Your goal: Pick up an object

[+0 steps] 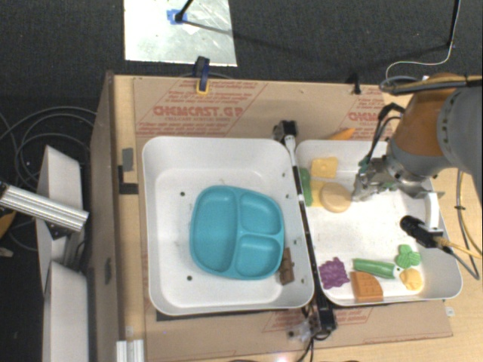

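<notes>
Two jaws (363, 188) hang low in the right bin (445, 277); I cannot tell how wide they stand. Just beside them lies a pale round disc (335, 197), likely light, stiff and smooth, best pinched across its edges. Nearby sit a yellow block (325, 167), purple grapes (333, 271) and a blue tray (236, 232) in the left bin (162, 202).

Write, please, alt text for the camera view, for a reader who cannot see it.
The grey arm's gripper is low in the right bin, beside a round beige piece. That bin also holds purple grapes, a green pod and a yellow block; the left bin holds a blue divided plate.
</notes>
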Robot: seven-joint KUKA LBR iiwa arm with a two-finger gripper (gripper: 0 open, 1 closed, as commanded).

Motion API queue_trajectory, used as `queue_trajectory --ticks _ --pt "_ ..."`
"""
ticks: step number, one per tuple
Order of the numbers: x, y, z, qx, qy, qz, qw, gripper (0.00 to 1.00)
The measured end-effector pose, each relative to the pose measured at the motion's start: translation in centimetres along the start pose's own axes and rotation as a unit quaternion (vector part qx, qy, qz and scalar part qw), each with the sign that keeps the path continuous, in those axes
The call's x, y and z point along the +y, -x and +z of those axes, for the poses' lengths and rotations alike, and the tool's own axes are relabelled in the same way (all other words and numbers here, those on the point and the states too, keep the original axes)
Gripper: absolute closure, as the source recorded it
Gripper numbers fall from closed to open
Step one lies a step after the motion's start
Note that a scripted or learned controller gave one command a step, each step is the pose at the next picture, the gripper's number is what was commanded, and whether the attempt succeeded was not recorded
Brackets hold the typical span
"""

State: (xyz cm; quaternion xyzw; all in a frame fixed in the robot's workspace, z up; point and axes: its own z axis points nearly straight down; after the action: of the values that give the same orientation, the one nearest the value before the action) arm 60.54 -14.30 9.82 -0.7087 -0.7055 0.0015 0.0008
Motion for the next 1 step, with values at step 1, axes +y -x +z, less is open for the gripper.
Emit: queue_trajectory --ticks 1 --pt "-1.28 -7.31 -9.11 0.001 0.004 -0.007 1.0 1.0"
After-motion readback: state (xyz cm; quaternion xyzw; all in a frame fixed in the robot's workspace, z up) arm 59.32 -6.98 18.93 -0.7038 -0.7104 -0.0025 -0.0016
